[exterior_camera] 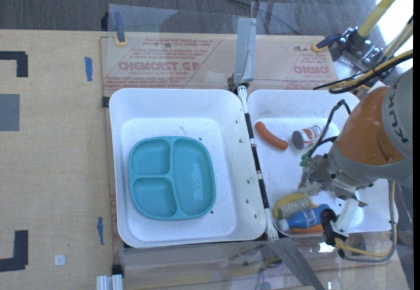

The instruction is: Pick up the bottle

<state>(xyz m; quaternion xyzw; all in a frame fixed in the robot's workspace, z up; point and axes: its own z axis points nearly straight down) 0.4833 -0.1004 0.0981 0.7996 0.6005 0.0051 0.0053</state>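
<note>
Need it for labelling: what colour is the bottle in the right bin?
Blue. The bottle shows best in the camera view.

The arm (371, 134) runs off the picture's right edge and covers the right bin's (282, 102) right side and front right corner. The bottle's (303, 220) right end is hidden under it. An orange thing (303, 230) shows as a sliver beneath the bottle. The yellow thing (293, 204) touching the bottle is too blurred to name.

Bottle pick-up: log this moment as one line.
gripper: over right bin | bottle: lying in right bin, front | sausage: same bin, rear | teal plate: left bin
</note>
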